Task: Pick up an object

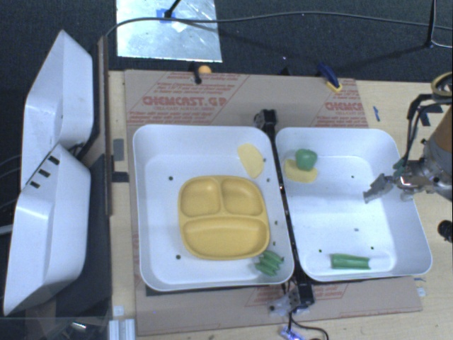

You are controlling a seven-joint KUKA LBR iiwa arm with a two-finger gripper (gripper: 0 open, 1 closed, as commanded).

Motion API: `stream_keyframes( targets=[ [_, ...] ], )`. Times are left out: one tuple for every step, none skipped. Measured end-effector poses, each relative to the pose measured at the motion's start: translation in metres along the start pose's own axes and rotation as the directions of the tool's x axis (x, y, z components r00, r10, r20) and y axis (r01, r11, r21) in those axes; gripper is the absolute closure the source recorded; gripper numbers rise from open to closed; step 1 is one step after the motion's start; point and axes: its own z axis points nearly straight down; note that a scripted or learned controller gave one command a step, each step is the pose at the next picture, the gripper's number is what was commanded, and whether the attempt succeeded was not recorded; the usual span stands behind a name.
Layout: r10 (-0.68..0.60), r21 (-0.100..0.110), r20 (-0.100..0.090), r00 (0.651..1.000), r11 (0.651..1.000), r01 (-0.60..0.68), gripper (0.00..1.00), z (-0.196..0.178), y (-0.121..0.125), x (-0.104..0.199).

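Arm [440,163] enters from right edge; gripper [376,188] points left, low, fingertip region unclear

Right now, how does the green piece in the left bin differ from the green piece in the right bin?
The green piece in the left bin looks short, bunched and ridged; the green piece in the right bin is long, slim and lies level.
The left one sits against the yellow divided plate near the bin's corner; the right one lies alone on bare floor near the front wall.
Both are green and small.

A pale wooden bench [396,105] is set on dark carpet [56,6] — brown printed cardboard [233,98] is laid over it, a shiny metal sheet [166,20] beyond.
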Motion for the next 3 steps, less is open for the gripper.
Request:
stream_keyframes(
  targets=[
    [0.0, 0.001, 0.0, 1.0, 1.0, 0.0, 0.0, 0.058, 0.007, -0.004],
    [0.0, -0.005, 0.002, 1.0, 1.0, 0.0, 1.0, 0.044, 0.008, -0.004],
    [0.001, -0.007, 0.002, 1.0, 1.0, -0.001, 1.0, -0.011, 0.002, -0.011]
  ],
)
